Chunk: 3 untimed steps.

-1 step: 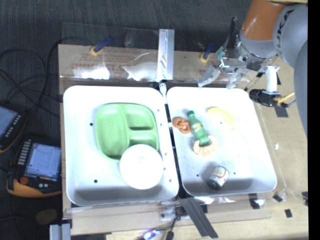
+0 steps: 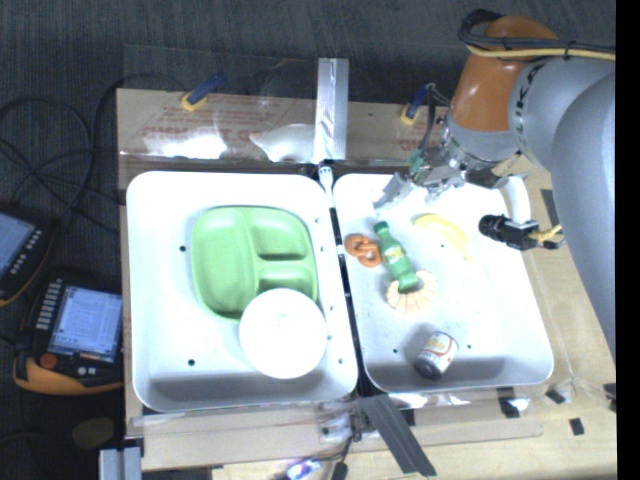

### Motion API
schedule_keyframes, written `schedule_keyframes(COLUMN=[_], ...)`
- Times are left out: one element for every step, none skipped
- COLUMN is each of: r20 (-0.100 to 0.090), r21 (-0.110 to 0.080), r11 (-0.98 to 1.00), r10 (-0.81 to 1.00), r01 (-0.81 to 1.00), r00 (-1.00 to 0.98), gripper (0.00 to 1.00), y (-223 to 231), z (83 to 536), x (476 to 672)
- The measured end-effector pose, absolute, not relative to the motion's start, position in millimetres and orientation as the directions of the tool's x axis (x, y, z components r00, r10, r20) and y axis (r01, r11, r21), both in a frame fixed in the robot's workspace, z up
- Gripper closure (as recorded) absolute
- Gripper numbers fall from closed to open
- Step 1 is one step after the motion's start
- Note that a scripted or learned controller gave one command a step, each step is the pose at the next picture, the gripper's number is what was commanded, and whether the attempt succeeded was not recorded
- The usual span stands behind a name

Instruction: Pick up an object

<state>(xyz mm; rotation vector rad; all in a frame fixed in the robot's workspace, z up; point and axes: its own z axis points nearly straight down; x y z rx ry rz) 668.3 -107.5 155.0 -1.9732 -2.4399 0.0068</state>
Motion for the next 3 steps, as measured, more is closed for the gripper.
schedule_keyframes(r20=[-0.012, -0.008, 0.001], r21=[0.02, 0.024, -0.003], r11=[0.57, 0.57, 0.482], r10=[0.821, 0.822, 0.876], r01=[0.821, 0.821, 0.876], r00=[-0.57, -0.57, -0.482], gripper=[0.0, 1.0, 1.0], y=[-110.3, -108.6, -50.5], z=[96.1, 106.2, 207.5], x=[649.0, 651.2, 646.3])
